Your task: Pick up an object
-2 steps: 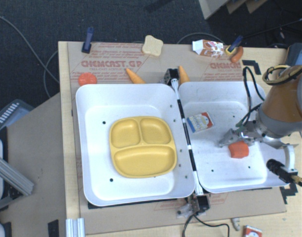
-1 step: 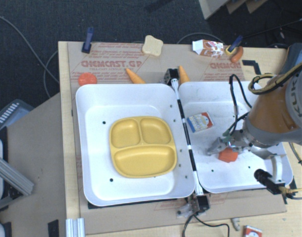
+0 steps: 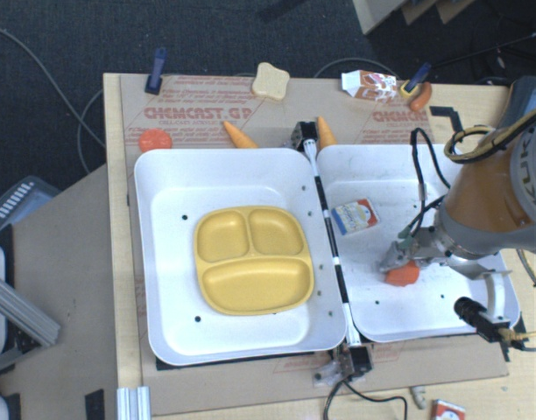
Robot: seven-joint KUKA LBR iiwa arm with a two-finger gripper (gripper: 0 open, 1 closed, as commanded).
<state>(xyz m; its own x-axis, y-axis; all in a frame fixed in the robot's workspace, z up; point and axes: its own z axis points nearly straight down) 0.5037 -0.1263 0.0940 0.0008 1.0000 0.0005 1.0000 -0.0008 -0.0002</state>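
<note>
In the right bin (image 3: 373, 322) an orange-red round object (image 3: 403, 275) lies near the middle of the floor. My gripper (image 3: 408, 254) is down in this bin, directly above and touching that orange object, with the arm's orange band (image 3: 487, 195) behind it. A small carton with blue and red print (image 3: 354, 216) lies in the same bin, up and to the left of the gripper. A yellow three-compartment plate (image 3: 250, 259) rests in the left bin (image 3: 163, 234).
On the bench behind the bins lie a slice of bread (image 3: 271, 80), two carrot pieces (image 3: 239, 135), an orange disc (image 3: 154, 139), a blue clip (image 3: 155, 70) and a small milk carton (image 3: 370, 84). A black cable (image 3: 420, 169) hangs over the right bin.
</note>
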